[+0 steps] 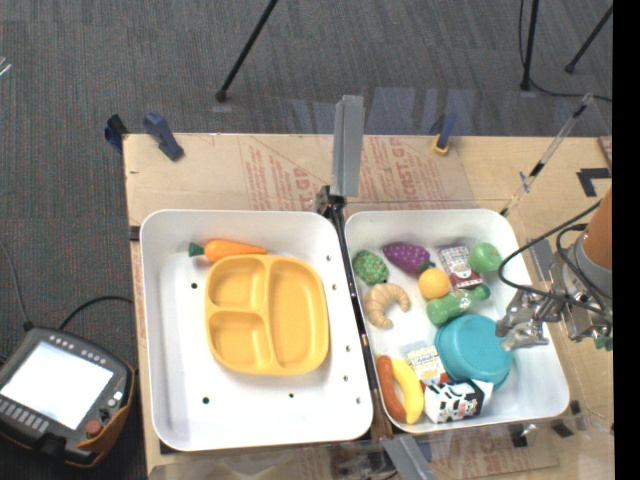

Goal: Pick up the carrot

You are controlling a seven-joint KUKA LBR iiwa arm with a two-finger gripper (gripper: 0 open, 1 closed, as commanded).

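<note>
Your carrot (234, 249) lies in the left bin (165, 368), touching the yellow plate (267, 315). The claw (523, 326) hangs over the right bin; you cannot tell its state. Grabbing there, it could bump the plate.

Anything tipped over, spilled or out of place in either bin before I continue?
Nothing looks spilled or damaged. The orange toy carrot lies in the left white bin, beside the yellow divided plate, not on it. The gripper is over the right white bin, by the teal bowl.
</note>
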